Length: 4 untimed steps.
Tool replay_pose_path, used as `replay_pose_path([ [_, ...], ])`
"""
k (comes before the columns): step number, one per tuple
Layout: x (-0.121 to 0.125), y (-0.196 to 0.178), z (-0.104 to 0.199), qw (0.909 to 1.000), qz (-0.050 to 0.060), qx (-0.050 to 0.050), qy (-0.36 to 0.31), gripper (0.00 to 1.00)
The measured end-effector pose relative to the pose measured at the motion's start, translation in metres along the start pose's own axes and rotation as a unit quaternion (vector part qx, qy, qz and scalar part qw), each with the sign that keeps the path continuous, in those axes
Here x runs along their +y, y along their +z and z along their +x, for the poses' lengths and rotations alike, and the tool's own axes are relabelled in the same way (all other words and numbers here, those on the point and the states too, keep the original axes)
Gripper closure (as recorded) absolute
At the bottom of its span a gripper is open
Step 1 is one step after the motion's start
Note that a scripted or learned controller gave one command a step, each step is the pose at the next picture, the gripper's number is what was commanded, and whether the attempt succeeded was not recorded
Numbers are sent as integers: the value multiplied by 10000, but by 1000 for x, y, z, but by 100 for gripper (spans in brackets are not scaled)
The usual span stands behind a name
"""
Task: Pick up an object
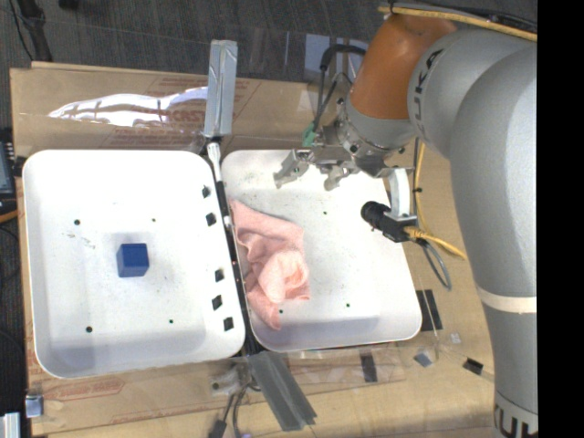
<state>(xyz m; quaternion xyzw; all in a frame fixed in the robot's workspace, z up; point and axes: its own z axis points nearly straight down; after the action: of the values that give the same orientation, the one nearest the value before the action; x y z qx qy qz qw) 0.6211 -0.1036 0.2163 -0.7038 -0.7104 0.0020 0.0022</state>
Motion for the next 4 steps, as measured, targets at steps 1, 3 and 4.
replay_pose_path([
  [1, -35, 69, -35, 9989, -3, -1, 464, 0],
  [3, -15, 124, 12, 9918, -33, -8, -1280, 0],
  [4, -15, 114, 11, 9916, -24, -10, -1291, 100],
])
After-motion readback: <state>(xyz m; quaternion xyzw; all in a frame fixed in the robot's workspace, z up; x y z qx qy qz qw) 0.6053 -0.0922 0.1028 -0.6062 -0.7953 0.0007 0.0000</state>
